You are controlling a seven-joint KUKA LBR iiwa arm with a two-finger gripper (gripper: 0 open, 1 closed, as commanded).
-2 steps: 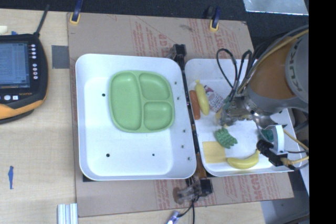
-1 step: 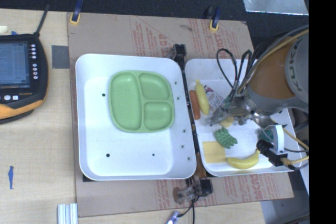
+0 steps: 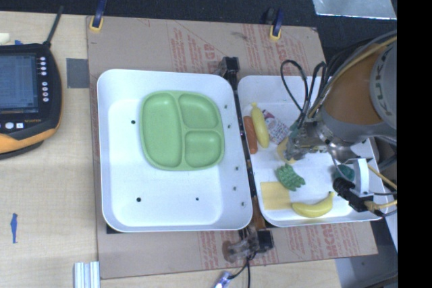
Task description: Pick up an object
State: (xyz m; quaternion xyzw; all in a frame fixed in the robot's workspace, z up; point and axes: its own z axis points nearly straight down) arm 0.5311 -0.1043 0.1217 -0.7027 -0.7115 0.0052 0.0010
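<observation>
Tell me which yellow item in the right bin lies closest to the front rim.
The banana, curved along the front rim; the yellow square and corn lie farther back.

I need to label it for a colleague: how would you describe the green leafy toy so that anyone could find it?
Look in the right bin, near its front half. The green leafy toy lies just above the yellow slice and banana, below the gripper. It is the bin's one dark green, crinkly item.

I see the gripper (image 3: pixel 291 153) low in the right bin (image 3: pixel 270 85) just above a green toy (image 3: pixel 289 177), with a banana (image 3: pixel 312 206), yellow slab (image 3: pixel 273 195) and sausage (image 3: pixel 250 133) nearby, and a green plate (image 3: pixel 181 129) in the left bin (image 3: pixel 121 199).
</observation>
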